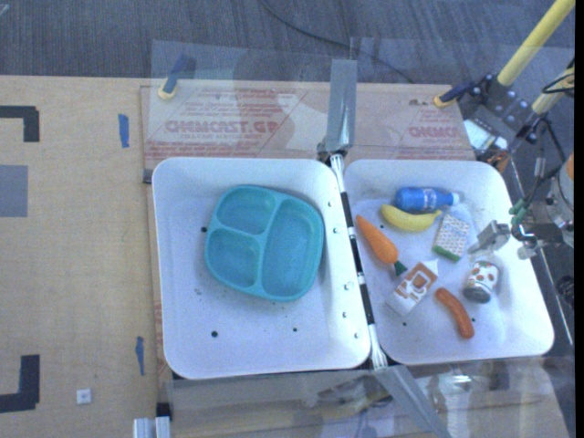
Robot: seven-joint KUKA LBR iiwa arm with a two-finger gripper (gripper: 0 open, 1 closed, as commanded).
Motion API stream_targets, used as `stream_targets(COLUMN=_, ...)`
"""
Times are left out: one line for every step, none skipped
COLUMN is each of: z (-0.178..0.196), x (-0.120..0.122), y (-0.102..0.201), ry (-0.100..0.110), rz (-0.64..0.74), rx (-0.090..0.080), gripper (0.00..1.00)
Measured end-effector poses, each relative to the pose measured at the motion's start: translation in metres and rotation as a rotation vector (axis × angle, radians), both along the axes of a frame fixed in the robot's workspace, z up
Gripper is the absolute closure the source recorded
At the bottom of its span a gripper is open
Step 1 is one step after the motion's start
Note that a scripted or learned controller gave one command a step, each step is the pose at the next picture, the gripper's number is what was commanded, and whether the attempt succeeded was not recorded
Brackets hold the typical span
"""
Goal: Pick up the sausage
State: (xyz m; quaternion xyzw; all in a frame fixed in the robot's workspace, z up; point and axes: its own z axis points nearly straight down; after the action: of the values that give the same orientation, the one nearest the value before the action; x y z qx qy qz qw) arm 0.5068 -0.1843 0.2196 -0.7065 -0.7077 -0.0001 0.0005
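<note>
Sausage (454, 312) near rt bin's (520, 336) front edge; gripper (497, 236) above can (480, 281), jaw state unclear.

At the right rim of the right bin (525, 336), the gripper (507, 234) shows as a blur of grey metal and cable, its finger position impossible to read; the arm behind it is cut off by the frame's right edge. A yellow pole (538, 33) leaves the frame at the top right corner. Print on the small carton (412, 286) and the green-and-white packet (451, 234) is too small to make out.
</note>
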Motion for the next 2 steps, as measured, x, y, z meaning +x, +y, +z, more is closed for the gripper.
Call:
stream_targets(z=-0.099, x=-0.009, y=0.024, ry=-0.044, rz=-0.122, rx=-0.015, gripper=0.0)
stream_targets(z=-0.109, x=-0.009, y=0.034, ry=-0.068, rz=-0.014, rx=-0.025, gripper=0.0)
